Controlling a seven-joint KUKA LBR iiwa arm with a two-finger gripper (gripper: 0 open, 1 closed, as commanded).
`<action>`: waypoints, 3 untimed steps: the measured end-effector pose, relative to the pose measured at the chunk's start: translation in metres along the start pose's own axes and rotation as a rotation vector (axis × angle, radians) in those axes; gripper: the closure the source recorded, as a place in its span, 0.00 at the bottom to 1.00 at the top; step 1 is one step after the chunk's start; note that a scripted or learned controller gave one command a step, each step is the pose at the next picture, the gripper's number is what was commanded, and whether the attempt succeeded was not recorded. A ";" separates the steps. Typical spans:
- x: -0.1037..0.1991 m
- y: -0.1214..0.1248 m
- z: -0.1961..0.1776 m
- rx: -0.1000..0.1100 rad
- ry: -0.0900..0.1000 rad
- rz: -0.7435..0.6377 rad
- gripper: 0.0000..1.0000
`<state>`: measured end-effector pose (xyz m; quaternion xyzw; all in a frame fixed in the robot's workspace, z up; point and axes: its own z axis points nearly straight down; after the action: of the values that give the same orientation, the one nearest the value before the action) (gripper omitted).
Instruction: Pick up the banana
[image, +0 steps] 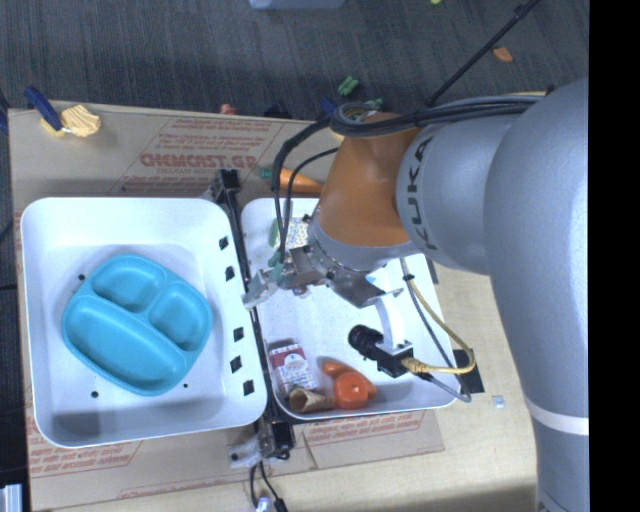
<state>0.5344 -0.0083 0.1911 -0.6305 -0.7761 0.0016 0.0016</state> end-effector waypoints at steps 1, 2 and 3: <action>0.000 0.000 0.000 0.000 0.000 0.000 0.00; 0.000 0.000 -0.010 0.003 0.000 -0.006 1.00; 0.000 0.000 -0.020 0.005 -0.001 -0.010 1.00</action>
<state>0.5348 -0.0080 0.2109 -0.6267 -0.7793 0.0041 0.0029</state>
